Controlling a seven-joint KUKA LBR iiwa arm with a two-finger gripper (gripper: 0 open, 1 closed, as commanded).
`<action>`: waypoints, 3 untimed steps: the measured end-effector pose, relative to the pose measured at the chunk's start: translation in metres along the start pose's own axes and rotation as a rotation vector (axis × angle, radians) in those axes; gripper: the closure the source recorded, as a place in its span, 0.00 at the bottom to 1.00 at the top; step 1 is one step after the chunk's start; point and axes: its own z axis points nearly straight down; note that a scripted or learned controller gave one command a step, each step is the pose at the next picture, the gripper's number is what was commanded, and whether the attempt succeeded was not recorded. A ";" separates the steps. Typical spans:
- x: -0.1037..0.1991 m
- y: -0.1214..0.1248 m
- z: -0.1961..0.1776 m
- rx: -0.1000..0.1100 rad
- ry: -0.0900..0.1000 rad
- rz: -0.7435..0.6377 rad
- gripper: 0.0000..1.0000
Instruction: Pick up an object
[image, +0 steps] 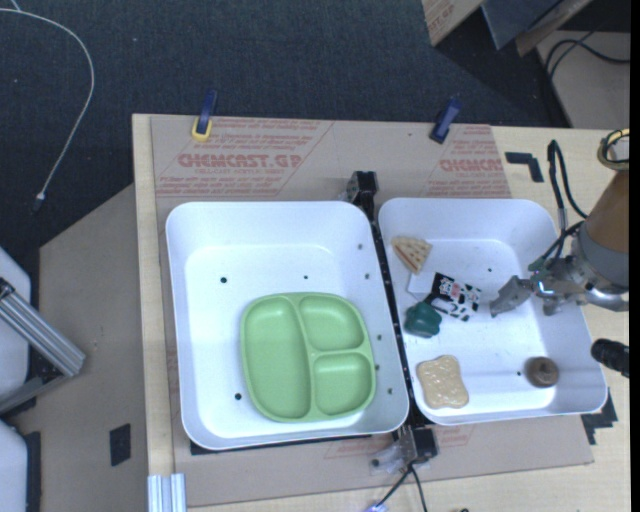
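left bin (200, 300): its near-middle is taken by a green divided plate (306, 355); the far floor is bare.
right bin (500, 225): five small items crowd its left and near parts; far-right floor is open.

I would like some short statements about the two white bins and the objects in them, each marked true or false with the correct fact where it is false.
1. The green divided plate lies in the left white bin. True.
2. The round brown object lies in the left bin. False: it is in the right white bin, near its front right corner.
3. The tan toast-shaped piece lies in the right bin, near its front wall. True.
4. The gripper is above the green plate. False: it is over the right bin, beside the black-and-white patterned object.
5. The small dark teal object rests on the plate. False: it lies in the right bin, near the left wall.
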 end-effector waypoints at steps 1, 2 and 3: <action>0.000 0.000 0.050 -0.005 -0.002 0.000 0.00; 0.000 0.001 0.040 -0.008 -0.004 0.000 1.00; 0.007 0.005 -0.006 -0.013 -0.005 -0.002 1.00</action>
